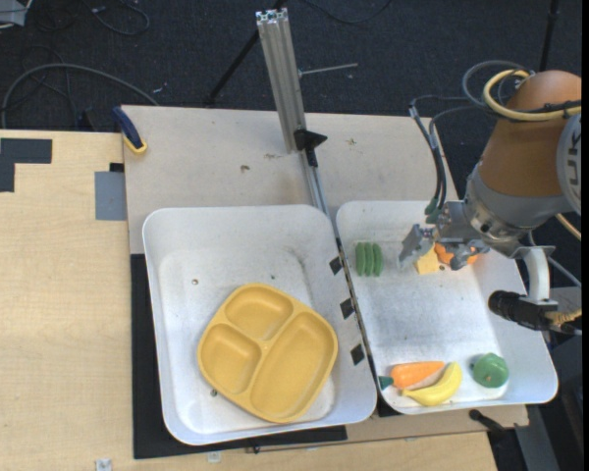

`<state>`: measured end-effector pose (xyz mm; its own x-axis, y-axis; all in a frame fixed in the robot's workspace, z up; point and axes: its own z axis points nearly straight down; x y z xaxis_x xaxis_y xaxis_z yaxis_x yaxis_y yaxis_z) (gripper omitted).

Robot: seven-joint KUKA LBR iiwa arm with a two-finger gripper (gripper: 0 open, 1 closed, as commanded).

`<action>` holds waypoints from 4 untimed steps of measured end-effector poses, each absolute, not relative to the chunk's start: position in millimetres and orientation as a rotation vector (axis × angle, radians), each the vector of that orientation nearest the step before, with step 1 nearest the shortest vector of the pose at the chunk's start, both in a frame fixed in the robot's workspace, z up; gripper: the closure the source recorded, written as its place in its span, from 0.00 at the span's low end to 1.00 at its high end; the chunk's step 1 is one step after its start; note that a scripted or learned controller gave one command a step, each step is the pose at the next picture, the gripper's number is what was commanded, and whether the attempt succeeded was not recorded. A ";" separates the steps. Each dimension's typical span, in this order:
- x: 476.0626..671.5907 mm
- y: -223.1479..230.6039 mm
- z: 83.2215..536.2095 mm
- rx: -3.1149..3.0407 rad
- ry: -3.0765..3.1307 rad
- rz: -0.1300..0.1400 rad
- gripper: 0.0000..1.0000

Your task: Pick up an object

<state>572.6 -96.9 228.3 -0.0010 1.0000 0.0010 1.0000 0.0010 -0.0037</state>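
My gripper (434,246) hangs over the far part of the right bin (452,312), below the grey arm and its orange band. A small yellow and orange object (429,262) lies right at the gripper's tip; whether it is held is unclear. A green ridged object (369,259) lies to the gripper's left, near the bin's left wall. An orange carrot (415,373), a yellow banana (438,388) and a green round fruit (489,369) lie along the near edge of the same bin.
The left bin (177,263) holds a yellow three-compartment plate (267,349). An upright aluminium post (283,77) stands behind the bins. Black clips (348,307) sit along the divide between the bins. A black fixture (520,308) juts in at the right bin's right rim.
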 end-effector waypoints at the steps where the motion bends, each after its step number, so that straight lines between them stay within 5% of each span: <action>1: 577.5 -102.5 168.3 -2.218 -2.216 0.008 0.00; 3: 577.0 -111.3 94.4 -2.222 -2.221 -0.004 0.00; 4: 579.1 -109.7 105.7 -2.227 -2.219 -0.017 1.00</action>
<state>579.1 -109.7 105.7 0.0035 1.0000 0.0059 0.9999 -0.0036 0.0096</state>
